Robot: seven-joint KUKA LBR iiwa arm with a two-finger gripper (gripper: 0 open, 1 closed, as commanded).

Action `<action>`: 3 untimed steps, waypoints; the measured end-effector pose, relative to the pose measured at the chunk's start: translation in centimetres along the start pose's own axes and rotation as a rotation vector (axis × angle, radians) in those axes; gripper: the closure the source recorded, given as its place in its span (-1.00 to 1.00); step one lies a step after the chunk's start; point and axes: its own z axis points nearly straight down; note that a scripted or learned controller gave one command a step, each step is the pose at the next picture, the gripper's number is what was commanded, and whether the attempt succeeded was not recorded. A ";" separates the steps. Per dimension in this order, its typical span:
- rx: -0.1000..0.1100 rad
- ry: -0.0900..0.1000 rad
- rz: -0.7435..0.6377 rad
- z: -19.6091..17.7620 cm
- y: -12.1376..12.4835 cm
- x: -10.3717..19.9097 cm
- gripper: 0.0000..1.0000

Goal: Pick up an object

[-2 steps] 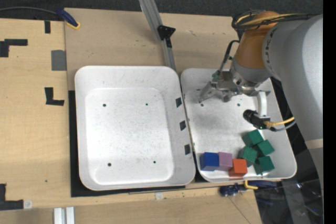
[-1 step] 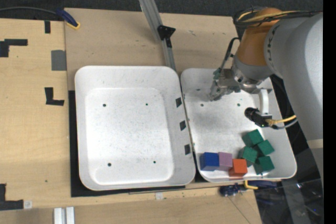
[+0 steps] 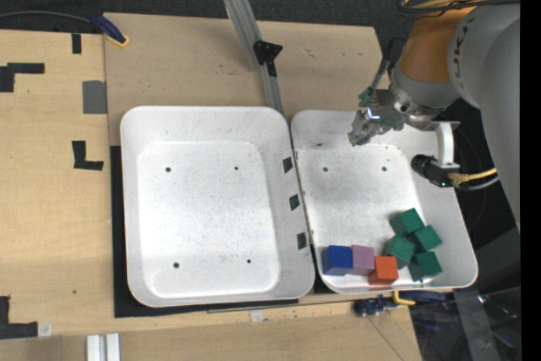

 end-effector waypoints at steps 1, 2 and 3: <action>0.001 0.000 0.000 -4.8 0.1 0.0 1.00; 0.004 0.003 -0.005 -6.1 0.7 5.3 1.00; 0.005 0.002 -0.005 -6.1 2.2 10.1 1.00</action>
